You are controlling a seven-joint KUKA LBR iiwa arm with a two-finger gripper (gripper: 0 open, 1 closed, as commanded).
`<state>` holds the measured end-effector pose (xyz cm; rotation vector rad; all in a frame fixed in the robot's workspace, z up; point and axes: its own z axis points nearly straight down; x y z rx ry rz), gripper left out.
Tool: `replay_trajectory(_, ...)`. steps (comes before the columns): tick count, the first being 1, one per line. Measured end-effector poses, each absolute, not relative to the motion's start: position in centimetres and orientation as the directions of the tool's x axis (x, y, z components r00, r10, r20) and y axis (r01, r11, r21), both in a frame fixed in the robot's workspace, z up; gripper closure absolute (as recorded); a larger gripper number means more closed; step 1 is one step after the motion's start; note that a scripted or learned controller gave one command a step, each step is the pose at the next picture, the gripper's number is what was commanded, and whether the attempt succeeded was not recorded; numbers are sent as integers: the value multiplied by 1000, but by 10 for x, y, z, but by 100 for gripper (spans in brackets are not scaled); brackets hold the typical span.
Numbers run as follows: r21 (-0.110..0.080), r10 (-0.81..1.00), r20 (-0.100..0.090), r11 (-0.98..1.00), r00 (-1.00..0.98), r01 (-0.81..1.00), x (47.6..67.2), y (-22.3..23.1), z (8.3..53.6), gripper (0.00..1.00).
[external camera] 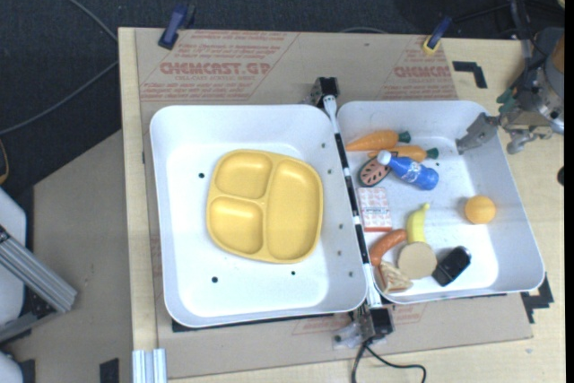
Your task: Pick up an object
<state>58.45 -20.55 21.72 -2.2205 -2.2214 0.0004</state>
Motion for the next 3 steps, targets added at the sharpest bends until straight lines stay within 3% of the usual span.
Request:
replay_trajectory(1, -2, 1000, 1, 1, -1, 1000, 601, -163, 154, 0)
replay_trajectory(2, -1, 1000, 1, -1, 1, 1000, 561, -142, 84, 0)
replay_trajectory(3, -1, 1000, 1, -1, 1, 1000, 505, -103, 84, 0)
